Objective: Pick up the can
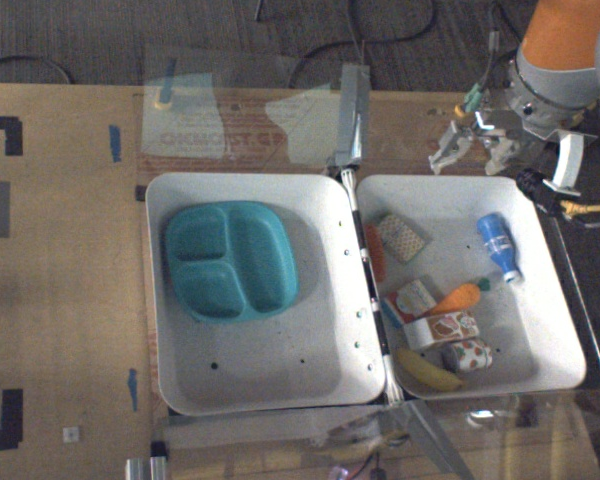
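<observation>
Can (441, 329) is lying on its side in the right bin (542, 320), near half, a bit left of the bin's centre. Long axis runs roughly left-right in the camera view, right end tipped slightly toward the far side.

It's crowded in:
- carrot (456, 297) just beyond it on the far side, looks touching or nearly so
- small printed box (471, 355) at its near-right end, touching as far as I can tell
- banana (427, 370) just on the near side, along the bin's front wall
- white packet (416, 294) just beyond its left end

Blue bottle (498, 246) is well apart, toward the far right, so not a factor. Left bin (280, 368) just has the teal plate (230, 259), so it doesn't matter here.

My gripper (474, 152) hangs over the bench past the far rim of the right bin, outside it. Fingers (446, 155) are spread with nothing between them.

Key relation: the can lies toward the near side from me and slightly left, with most of the bin's depth in between. The carrot and packet sit on the line between us.

My read: come straight down from above, not in at a slant. Fingers should close across the short axis, one on the carrot side, one on the banana side. Both gaps look tight. The risk is a fingertip landing on the carrot or banana, or pinching the box along with the can.
</observation>
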### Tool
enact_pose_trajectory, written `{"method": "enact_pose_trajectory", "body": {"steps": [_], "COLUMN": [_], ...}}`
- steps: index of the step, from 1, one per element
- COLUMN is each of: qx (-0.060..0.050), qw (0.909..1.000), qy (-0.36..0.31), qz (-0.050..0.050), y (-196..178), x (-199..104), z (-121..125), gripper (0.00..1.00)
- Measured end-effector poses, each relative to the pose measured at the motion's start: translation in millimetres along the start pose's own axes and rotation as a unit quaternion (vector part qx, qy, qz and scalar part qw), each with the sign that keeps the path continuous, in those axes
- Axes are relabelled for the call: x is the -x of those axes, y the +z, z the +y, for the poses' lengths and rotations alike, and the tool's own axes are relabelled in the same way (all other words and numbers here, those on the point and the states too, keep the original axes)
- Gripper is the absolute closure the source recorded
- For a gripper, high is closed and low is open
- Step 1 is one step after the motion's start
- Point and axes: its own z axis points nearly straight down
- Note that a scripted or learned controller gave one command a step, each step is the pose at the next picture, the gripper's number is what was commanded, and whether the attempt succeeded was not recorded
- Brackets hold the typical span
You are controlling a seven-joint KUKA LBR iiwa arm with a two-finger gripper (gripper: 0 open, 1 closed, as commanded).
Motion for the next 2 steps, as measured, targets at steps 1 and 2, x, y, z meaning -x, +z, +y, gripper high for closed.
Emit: {"method": "enact_pose_trajectory", "body": {"steps": [1,2], "qx": [0.0,0.0], "qw": [1.0,0.9973], "qy": [-0.009,0.073], "qz": [0.0,0.0], "y": [-8,90], "x": [-58,-47], "z": [-15,-105], "gripper": [0.0,0.0]}}
